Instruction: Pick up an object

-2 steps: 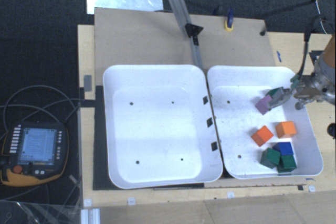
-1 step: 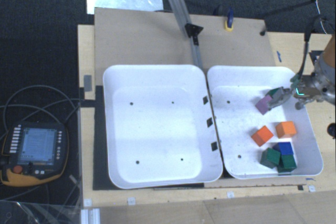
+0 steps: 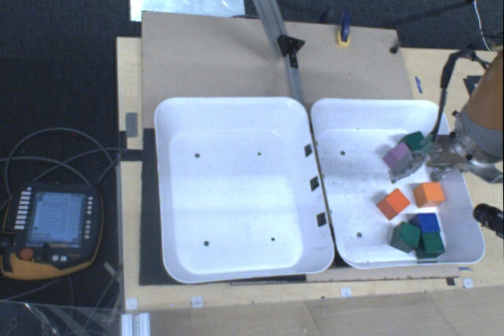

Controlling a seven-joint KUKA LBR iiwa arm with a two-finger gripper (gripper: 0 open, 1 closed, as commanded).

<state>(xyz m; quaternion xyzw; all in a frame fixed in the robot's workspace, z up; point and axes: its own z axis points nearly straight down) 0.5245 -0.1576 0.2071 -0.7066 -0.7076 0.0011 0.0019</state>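
Several small blocks lie in the right bin (image 3: 346, 248). A purple block (image 3: 395, 155) and a dark green block (image 3: 412, 142) sit near its far right side. My gripper (image 3: 411, 165) reaches in from the right and is low over the bin, right against the purple block's near right side. Two orange blocks (image 3: 393, 203) (image 3: 428, 193) lie just in front of it. A blue block (image 3: 428, 223) and two green blocks (image 3: 405, 236) (image 3: 431, 246) cluster in the near right corner.
The left bin (image 3: 169, 169) stands beside the right one, their rims touching in the middle. A slanted metal pole (image 3: 268, 4) rises behind the bins. A teach pendant (image 3: 51, 228) lies at the far left on the floor.
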